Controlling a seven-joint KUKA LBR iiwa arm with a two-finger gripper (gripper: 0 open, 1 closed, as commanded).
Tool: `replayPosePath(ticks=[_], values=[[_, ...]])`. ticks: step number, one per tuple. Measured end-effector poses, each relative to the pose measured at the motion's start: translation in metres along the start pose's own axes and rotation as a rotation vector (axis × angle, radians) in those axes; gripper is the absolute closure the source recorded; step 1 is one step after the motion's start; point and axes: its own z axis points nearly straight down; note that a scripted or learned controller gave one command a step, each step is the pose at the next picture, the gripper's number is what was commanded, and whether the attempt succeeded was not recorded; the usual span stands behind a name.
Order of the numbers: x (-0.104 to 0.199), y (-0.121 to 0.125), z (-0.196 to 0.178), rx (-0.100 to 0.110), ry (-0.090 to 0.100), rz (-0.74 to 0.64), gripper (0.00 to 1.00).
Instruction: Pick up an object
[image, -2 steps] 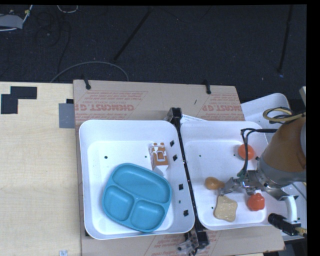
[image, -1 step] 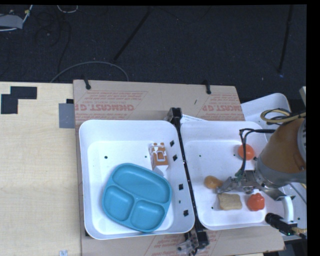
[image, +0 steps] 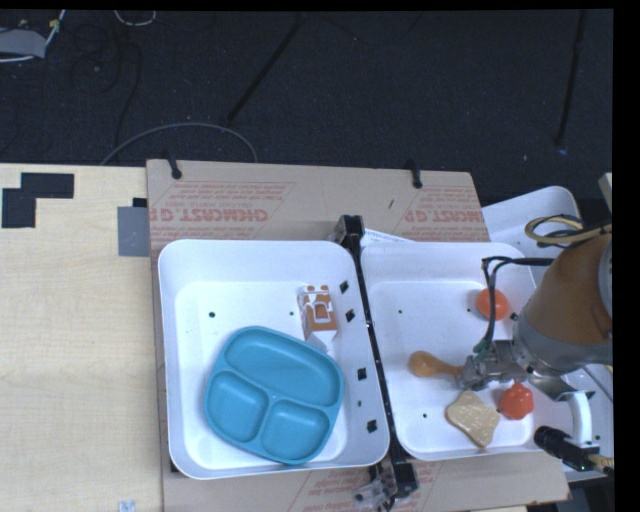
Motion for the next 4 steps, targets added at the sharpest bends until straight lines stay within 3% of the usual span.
replayPosePath(ticks=[3, 4], values=[[-0.002, 0.014, -0.155, -0.003, -0.002, -0.008, 1.00], [0.050, 0.008, -0.153, 0.003, 0.001, -0.009, 1.00]])
